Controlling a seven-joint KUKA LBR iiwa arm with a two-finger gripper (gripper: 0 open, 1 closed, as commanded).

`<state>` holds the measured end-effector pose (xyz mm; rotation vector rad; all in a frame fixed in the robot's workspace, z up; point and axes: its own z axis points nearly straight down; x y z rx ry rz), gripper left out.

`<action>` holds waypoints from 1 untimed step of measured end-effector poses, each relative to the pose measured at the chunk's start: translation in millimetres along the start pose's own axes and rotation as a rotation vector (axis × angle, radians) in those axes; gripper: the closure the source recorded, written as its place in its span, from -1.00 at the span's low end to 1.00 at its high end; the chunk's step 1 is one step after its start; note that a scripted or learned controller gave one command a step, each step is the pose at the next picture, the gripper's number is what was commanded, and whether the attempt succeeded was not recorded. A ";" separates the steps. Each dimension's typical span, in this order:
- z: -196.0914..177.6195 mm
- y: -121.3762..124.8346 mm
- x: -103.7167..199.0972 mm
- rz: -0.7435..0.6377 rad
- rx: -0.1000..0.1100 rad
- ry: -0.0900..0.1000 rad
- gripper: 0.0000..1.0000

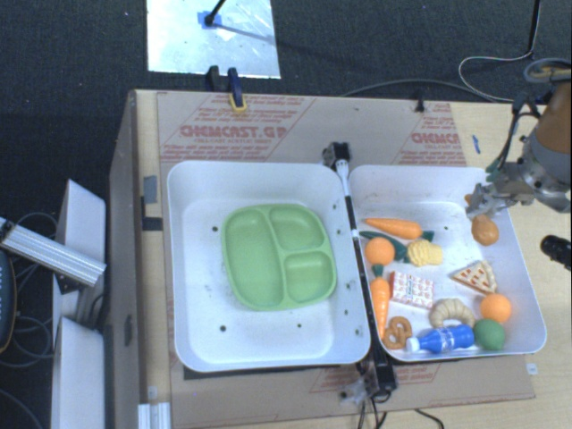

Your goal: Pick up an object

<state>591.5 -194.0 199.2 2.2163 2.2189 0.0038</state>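
While my gripper (487, 202) hangs over the right bin (527, 280), I cannot tell how it is set. A brown egg (485, 231) lies just below it, near the bin's far right wall, apart from the pizza slice (475, 277). I would drop straight down, centred on the egg, keeping off the wall. My arm (550, 146) reaches in from the right, wrist tipped downward.
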 end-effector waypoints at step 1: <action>-6.6 24.5 93.8 -0.004 0.003 0.004 1.00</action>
